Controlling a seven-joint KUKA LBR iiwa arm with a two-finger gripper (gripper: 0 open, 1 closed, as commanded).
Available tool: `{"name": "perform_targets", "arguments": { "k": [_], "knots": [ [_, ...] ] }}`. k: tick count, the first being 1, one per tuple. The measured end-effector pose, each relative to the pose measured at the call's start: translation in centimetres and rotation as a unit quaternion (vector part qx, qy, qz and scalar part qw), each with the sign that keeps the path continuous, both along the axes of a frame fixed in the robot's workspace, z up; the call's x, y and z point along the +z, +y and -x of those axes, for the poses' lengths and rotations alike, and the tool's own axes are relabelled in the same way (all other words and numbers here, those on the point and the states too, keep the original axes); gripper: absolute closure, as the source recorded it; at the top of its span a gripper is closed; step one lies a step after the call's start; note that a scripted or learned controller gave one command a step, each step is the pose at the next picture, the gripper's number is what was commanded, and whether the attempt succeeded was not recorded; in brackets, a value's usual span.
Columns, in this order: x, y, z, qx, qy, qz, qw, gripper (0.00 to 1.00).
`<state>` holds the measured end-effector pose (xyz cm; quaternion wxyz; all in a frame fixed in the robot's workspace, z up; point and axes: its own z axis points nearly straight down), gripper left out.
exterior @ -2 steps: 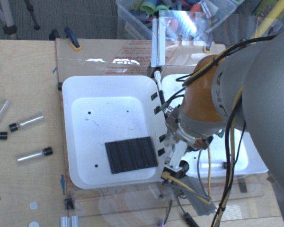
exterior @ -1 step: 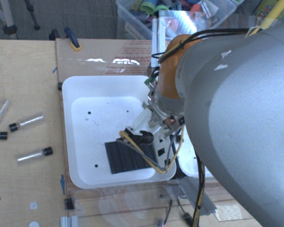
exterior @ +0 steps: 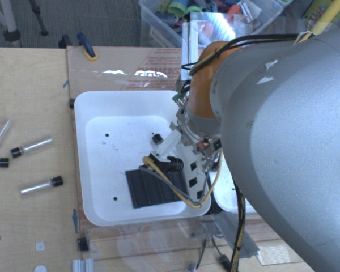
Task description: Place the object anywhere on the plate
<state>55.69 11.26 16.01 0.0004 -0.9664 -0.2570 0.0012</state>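
A flat black ribbed plate [exterior: 149,189] lies in the front right part of the left white bin [exterior: 93,152]. My gripper [exterior: 160,147] hangs low over the bin's right side, just behind the plate's far edge. A small black piece [exterior: 156,137] sits right at the gripper's tip, and I cannot tell whether it is held or lying on the bin floor. The grey arm with its orange band [exterior: 207,95] hides the space to the right.
The right white bin [exterior: 237,204] is mostly hidden under the arm. Several clear vials with black caps [exterior: 31,147] lie on the wooden bench to the left. A clear tub of coloured toys [exterior: 215,4] stands at the back, and a blue clip [exterior: 89,46] lies behind the bin.
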Motion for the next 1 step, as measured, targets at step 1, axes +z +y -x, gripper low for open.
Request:
{"name": "perform_targets", "arguments": {
  "k": [1],
  "knots": [
    [0.9, 0.03, 0.01, 0.001, 0.001, 0.0005, 1.0, 1.0]
  ]
}}
